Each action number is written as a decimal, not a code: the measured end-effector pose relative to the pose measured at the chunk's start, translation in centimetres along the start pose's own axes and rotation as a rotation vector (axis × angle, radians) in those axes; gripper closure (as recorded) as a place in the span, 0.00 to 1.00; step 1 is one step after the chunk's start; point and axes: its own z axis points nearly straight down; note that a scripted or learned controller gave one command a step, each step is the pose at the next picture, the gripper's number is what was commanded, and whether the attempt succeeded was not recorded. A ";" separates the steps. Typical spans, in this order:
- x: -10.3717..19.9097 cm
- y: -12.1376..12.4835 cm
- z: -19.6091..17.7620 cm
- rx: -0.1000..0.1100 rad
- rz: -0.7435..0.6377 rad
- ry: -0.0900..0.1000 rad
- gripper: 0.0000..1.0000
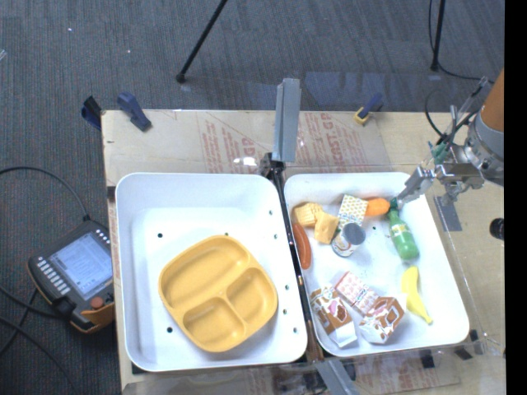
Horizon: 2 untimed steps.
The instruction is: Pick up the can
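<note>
1. The can (352, 239) lies in the right bin (440, 257), in the upper middle of that bin and right of centre in the frame. It rests on its side or at a tilt, with its dark round end facing the camera.
2. Neighbours of the can: a yellow block (326, 227) touches or nearly touches it on the left, a patterned carton (352, 208) sits just above it, and a carrot (375, 206) lies further up and to the right. A green bottle (403, 237) lies to the right, apart from the can.
3. The gripper (409, 191) hangs at the upper right corner of the right bin, just above the green bottle's cap. It is well apart from the can.
4. Gripper state: the view is too small and blurred to tell whether the claw is released or clenched. Nothing is visible between its tips.
5. Progress judgement: the pick has not begun. The can sits in the bin, untouched by the arm.
6. Remaining steps, as judged: move the gripper down and left over the can, descend, close on it, and lift.
7. Risk judgement: the yellow block and carton crowd the can and may obstruct the descent.
8. The left bin (144, 220) holds a yellow divided plate (217, 293); it plays no part in this task.
</note>
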 end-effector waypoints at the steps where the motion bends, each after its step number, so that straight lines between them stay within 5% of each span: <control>1: 7.8 -0.5 12.9 0.003 0.102 0.001 0.00; 2: 2.0 -5.2 11.9 0.001 0.140 0.001 0.00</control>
